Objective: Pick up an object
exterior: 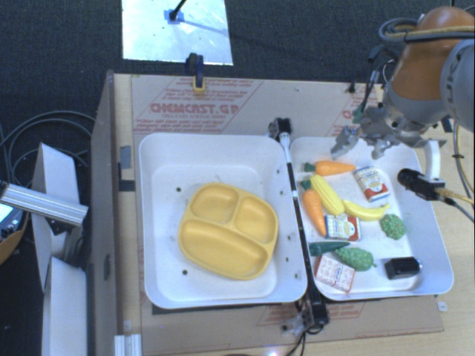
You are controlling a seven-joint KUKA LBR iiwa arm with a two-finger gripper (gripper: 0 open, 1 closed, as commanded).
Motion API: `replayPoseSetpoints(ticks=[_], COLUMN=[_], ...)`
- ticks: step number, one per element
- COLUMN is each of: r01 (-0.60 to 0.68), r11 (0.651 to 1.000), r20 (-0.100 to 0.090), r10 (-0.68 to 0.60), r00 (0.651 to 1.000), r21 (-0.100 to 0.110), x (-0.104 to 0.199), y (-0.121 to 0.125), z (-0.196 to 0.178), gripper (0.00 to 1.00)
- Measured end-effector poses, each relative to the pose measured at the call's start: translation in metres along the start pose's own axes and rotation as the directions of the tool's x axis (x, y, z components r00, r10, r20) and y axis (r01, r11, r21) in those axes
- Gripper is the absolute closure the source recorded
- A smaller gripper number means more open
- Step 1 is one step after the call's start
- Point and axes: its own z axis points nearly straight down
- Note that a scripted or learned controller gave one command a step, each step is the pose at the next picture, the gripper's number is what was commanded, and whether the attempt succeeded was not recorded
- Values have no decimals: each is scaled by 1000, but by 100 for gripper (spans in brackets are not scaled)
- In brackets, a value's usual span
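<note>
The right bin (438, 252) holds several toy foods. A carrot (334, 167) lies at its back, with a corn cob (326, 193), a second carrot (314, 212), a banana (365, 210) and a small carton (371, 184) nearer the middle. Toward the front are a broccoli (392, 226), a green pickle (355, 257), a red-and-white box (335, 272) and a black block (401, 267). My gripper (361, 145) hangs over the bin's back edge, just above and right of the first carrot. It is open, with nothing between its fingers (343, 141).
The left bin (159, 199) bears a yellow compartment tray (228, 230). A divider rail (293, 199) runs between the bins. A black cylinder (417, 183) juts over the right bin's right side. The orange-banded arm (430, 58) fills the upper right.
</note>
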Motion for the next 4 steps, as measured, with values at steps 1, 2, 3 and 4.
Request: replayPoseSetpoints(ticks=[1, 2, 3, 4], r01=[4, -5, 2, 3], r11=[1000, 1000, 1000, 1000], r20=[-1, 1, 1, -1], r10=[-4, 5, -2, -3], r00=[1000, 1000, 1000, 1000], r21=[3, 3, -5, -3], x=[38, 0, -2, -2], y=[-14, -22, 16, 15], z=[35, 137, 132, 122], gripper=[0, 0, 0, 100])
